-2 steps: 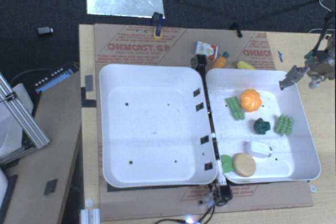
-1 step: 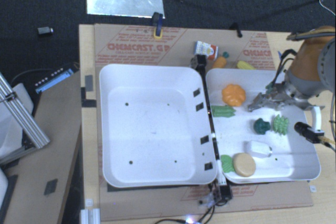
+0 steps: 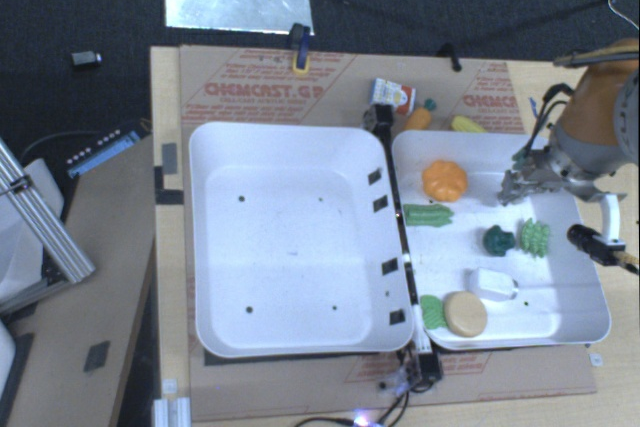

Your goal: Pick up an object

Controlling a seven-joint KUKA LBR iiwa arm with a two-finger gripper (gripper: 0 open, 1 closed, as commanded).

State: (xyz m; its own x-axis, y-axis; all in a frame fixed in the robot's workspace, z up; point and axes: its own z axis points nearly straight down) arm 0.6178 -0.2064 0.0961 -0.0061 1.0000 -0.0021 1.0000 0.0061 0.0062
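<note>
The arm is reaching in over the right-hand bin (image 3: 598, 310), and the gripper (image 3: 513, 187) is hanging above the bin's far half, fingers pointing down toward the white floor. From this slanted view the fingers are looking a little parted, with nothing between them, so the hand is carrying no load.

Taking the orange pumpkin-shaped toy (image 3: 444, 180) as the landmark: the gripper is sitting just to its right, apart from it, not touching. Nearer the camera from the pumpkin, a long green pod (image 3: 427, 214) is lying close to the divider. Further toward the camera and to the right, a dark teal lump (image 3: 498, 239) and a pale green ridged piece (image 3: 535, 237) are sitting just beside each other. Well nearer the camera again, a white block (image 3: 493, 283), a tan round disc (image 3: 465, 313) and a green leafy piece (image 3: 432, 312) are crowding the near corner.

Everything is resting loose on the bin floor, scattered so a downward grasp can reach each piece. My read: the pick is only just beginning, and the pumpkin or the teal lump looks the likeliest target.

The left bin (image 3: 205, 215) is lying well left of the pumpkin.
</note>
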